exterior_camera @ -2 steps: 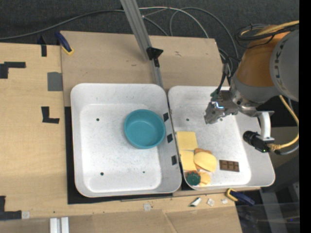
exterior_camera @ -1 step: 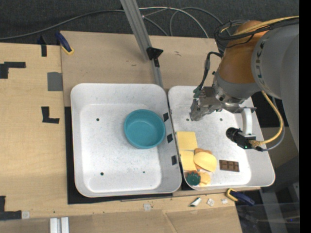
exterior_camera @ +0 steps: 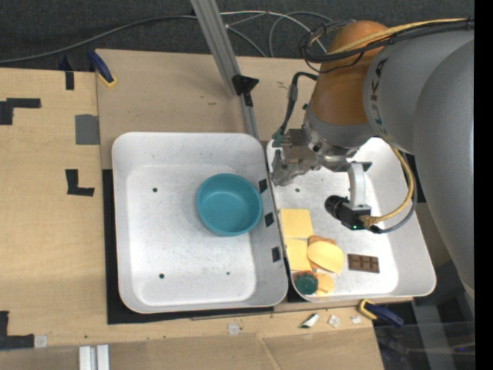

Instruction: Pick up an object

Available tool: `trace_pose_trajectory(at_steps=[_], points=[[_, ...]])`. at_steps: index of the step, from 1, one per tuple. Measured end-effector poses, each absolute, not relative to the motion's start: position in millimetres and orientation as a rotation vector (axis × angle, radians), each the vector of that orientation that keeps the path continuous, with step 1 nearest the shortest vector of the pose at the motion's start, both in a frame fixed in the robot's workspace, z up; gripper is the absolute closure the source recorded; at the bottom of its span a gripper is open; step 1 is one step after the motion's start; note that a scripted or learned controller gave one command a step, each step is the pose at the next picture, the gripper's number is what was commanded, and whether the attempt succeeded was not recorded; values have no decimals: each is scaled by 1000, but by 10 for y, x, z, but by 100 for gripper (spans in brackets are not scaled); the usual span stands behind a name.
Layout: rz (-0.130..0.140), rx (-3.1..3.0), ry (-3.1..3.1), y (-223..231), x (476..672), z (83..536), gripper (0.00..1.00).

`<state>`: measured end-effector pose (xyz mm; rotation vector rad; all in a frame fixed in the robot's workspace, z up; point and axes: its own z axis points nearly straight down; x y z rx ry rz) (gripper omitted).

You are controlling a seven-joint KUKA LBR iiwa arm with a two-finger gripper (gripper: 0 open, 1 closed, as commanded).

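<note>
I cannot tell the gripper [exterior_camera: 286, 166] state; hovering at the right bin's [exterior_camera: 408, 284] far-left wall, I risk striking it short of the yellow block [exterior_camera: 296, 223].

Black tape marks [exterior_camera: 77, 182] dot the tan bench [exterior_camera: 46, 237], and cables [exterior_camera: 254, 23] trail behind a slanted metal pole [exterior_camera: 219, 48].
</note>
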<state>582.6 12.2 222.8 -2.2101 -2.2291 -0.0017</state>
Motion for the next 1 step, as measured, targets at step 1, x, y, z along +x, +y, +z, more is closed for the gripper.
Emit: trace_pose_trajectory(at_steps=[1], points=[[2,-2211,-2228,700,5810,2157,100]])
